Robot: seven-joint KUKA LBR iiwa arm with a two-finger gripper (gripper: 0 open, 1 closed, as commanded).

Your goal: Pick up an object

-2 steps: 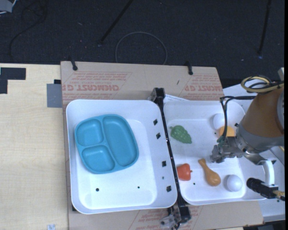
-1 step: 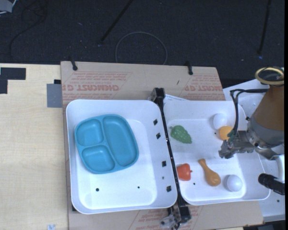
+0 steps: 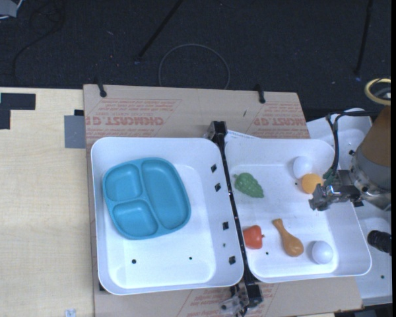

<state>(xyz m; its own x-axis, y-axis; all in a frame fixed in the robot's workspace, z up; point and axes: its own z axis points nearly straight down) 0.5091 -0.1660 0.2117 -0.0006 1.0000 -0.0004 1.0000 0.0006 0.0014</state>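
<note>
Front edge: cardboard (image 3: pixel 297 297) sheet showed under both bins, nearest the lens at 6 o'clock.
Left bin (image 3: pixel 119 269): white and shallow, it held a blue tray (image 3: pixel 146 197) with three compartments, set toward its 10 o'clock side.
Right bin (image 3: pixel 277 152): white, it touched the left bin along a black clipped seam (image 3: pixel 226 203) running from 12 to 6 o'clock.
Tomato (image 3: pixel 253 237): red, it lay at the right bin's 8 o'clock, just beside the seam.
Drumstick (image 3: pixel 288 237): tan, it lay at the bin's 6 o'clock, between the tomato and a white ball, thick end toward 5 o'clock.
White ball (image 3: pixel 321 251): it sat at the bin's 5 o'clock corner, near the drumstick's thick end.
Green leaf (image 3: pixel 249 185): it lay at the bin's 9 o'clock, well apart from the gripper.
White egg (image 3: pixel 302 166): it sat at 2 o'clock in the bin, just beside an orange.
Orange (image 3: pixel 310 183): it sat at 3 o'clock, touching or nearly touching the egg, just at the gripper's 10 o'clock.
Gripper (image 3: pixel 319 201): it hung over the bin's 3 o'clock edge; nothing showed between its fingers, and whether they stood apart or together could not be told.
Arm (image 3: pixel 376 157): it reached in from 3 o'clock, tan and grey above the wrist.
</note>
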